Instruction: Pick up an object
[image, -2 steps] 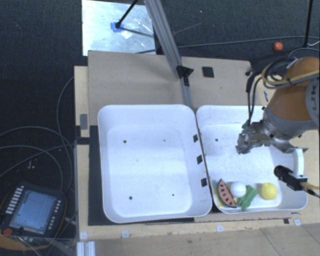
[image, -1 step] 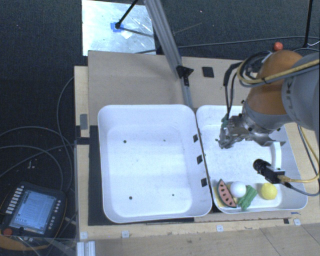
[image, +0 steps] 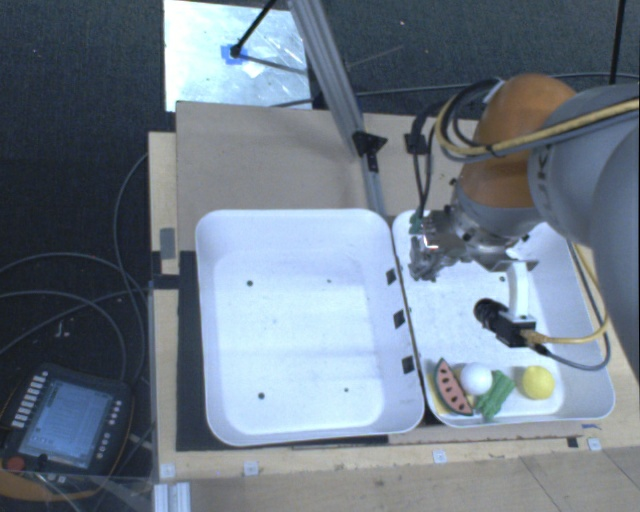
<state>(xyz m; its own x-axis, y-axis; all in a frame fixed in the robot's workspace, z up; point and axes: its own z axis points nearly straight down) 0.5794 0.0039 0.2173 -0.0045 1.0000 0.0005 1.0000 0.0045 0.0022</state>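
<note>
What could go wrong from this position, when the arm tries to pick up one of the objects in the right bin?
The watermelon slice, white ball, green piece and yellow lemon crowd the near end of the right bin, so a grasp may nudge neighbours or catch two. The round ones could roll away. The gripper sits at the far end near the wall between the bins, so it might scrape it.

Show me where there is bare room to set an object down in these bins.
The left bin has bare floor wall to wall. In the right bin, the near end is crowded: watermelon slice, white ball, green piece, lemon. The gripper hangs over its far end.
</note>
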